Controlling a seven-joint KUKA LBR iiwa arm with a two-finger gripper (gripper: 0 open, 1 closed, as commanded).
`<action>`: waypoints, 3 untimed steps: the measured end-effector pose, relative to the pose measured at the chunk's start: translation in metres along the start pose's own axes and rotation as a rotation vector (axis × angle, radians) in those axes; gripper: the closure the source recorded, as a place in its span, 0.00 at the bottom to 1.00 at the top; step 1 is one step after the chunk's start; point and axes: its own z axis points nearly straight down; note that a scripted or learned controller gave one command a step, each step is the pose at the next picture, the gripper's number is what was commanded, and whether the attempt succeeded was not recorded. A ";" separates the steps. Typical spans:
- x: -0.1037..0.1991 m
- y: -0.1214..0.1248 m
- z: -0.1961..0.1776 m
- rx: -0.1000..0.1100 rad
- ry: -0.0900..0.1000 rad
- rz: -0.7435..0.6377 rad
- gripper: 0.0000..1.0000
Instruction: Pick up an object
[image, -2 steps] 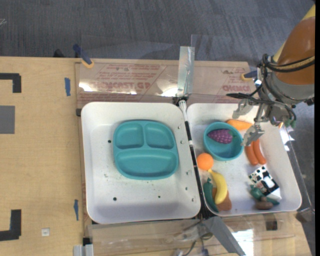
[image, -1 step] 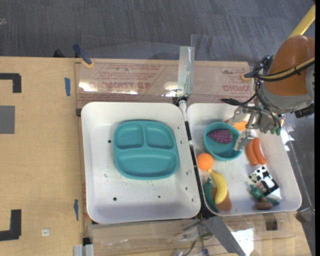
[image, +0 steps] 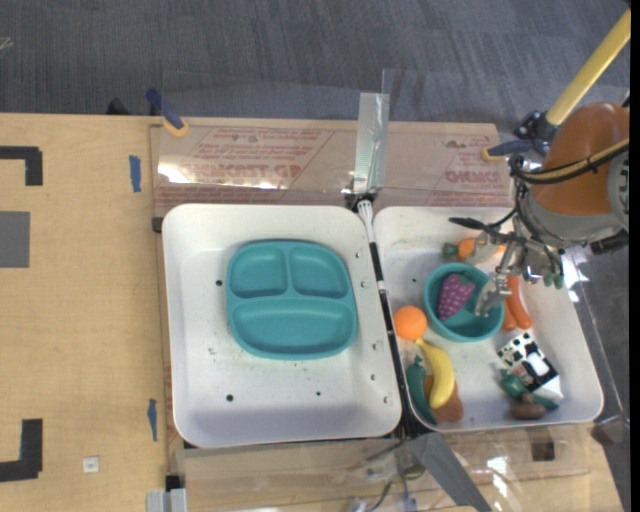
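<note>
The right bin holds several small objects. A teal bowl with a purple grape bunch in it stands near the bin's middle. My gripper hangs over the bowl's right rim, open, with nothing between its fingers. An orange carrot-like piece lies just below it. In front of the bowl sit an orange ball and a yellow banana. A black-and-white toy rests at the front right.
The left bin bears a teal divided plate. A metal divider rises between the bins at the back. A small orange item lies behind the bowl. The arm's orange band is at the far right.
</note>
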 end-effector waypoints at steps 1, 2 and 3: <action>0.023 -0.021 -0.001 0.003 -0.012 0.014 0.00; 0.047 -0.048 -0.001 0.002 -0.014 0.030 0.00; 0.041 -0.046 -0.019 0.003 -0.031 0.029 1.00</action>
